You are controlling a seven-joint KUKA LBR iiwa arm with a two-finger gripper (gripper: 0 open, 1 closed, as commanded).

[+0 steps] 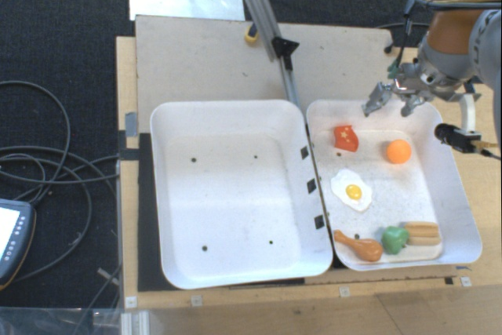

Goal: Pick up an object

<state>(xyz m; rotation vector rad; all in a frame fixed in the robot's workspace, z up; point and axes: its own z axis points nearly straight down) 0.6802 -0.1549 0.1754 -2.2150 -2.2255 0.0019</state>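
Two white bins are seen side by side; the right bin carries the toys. The gripper is poised over its far rim with fingers spread and nothing between them. The red piece lies nearest, toward seven o'clock from it, the orange ball at six. The fried egg, drumstick, green piece and hot dog are set farther, none in the way
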